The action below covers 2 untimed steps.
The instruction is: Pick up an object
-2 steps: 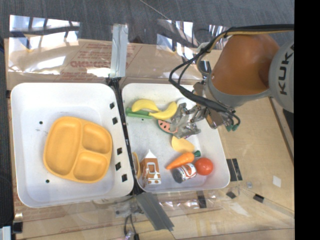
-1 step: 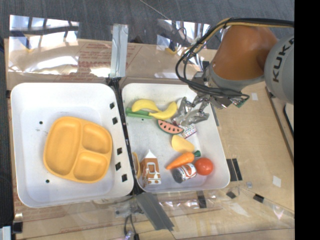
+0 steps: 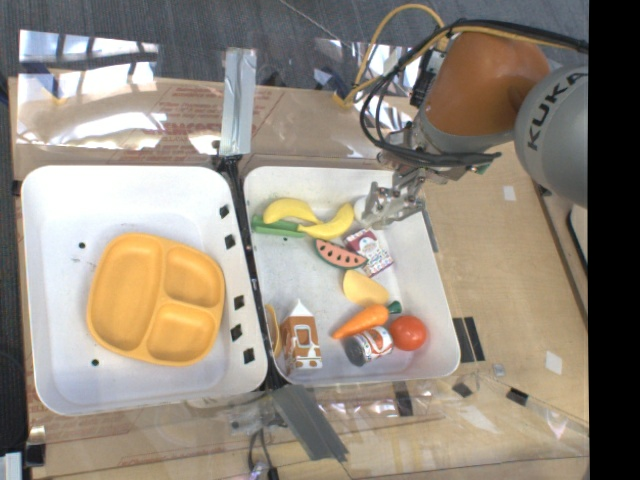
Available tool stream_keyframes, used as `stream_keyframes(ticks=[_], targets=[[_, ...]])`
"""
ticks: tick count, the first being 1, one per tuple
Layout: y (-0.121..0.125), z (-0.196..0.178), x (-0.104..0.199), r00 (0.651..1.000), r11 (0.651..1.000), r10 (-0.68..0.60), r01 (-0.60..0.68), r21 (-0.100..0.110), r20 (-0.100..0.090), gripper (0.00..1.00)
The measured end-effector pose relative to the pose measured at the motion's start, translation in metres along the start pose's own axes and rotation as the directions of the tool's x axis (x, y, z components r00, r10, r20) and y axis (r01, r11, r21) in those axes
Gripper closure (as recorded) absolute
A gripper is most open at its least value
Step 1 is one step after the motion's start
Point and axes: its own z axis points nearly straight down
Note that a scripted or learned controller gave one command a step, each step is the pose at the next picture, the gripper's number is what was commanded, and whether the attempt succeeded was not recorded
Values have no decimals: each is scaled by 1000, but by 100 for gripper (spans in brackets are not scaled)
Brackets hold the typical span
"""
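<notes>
The pincer [image 3: 385, 206] hangs over the far part of the right bin [image 3: 440, 298], just beside the tip of a yellow banana [image 3: 330, 226]; its metal fingers are small and blurred here, so I cannot tell how far apart they stand or whether anything sits between them. The banana's long axis runs across the bin, curving up at the end nearest the pincer, and a second yellow banana [image 3: 287, 210] lies beside it with a green stick-like piece [image 3: 275, 228] under it. Nearer the camera lie a watermelon slice [image 3: 340, 253], a small printed packet [image 3: 375, 253], a pale yellow wedge [image 3: 363, 288], an orange carrot [image 3: 360, 320] pointing toward the bin's near left, a red tomato [image 3: 408, 333], a small can [image 3: 372, 345] on its side and a little carton [image 3: 300, 343] upright at the near wall. The left bin [image 3: 50, 268] holds an orange, smooth-looking divided tray [image 3: 155, 298] with three compartments. Both bins are matte white and shallow, resting on a brown cardboard-covered tabletop [image 3: 500, 258] with strips of tape; grey carpet shows beyond.
</notes>
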Motion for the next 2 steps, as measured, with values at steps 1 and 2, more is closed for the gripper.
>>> stream_keyframes(ticks=[1,2], targets=[[0,-1,1,1000,1000,2,-2,0,0,0],[26,66,-18,999,999,-32,32,19,0,0]])
